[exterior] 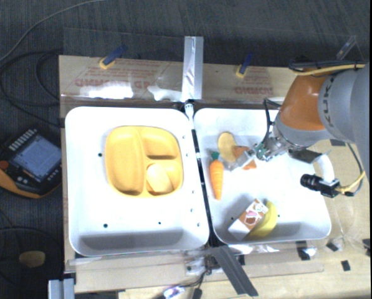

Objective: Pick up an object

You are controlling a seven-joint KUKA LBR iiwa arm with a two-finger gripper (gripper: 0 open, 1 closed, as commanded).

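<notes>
Two shallow white plastic bins sit side by side on the bench. The left bin (86, 229) holds a yellow plastic compartment tray (143, 161), lying flat near the bin's middle; a pale yellow rounded piece (158, 179) rests in its lower right compartment.

The right bin (304, 220) holds several toy foods. An orange toy carrot with a green top (216, 177) lies along the bin's left wall. Just above and to its right lies a pale yellow rounded slice (226, 142), touching a small orange wedge-shaped piece (243, 155). Near the front wall, a small white carton with a printed picture (252, 216) leans against a yellow toy banana (267, 220).

The grey two-finger gripper (243, 159) reaches down over the orange wedge, right at it; whether its fingers are apart or closed cannot be made out.
</notes>
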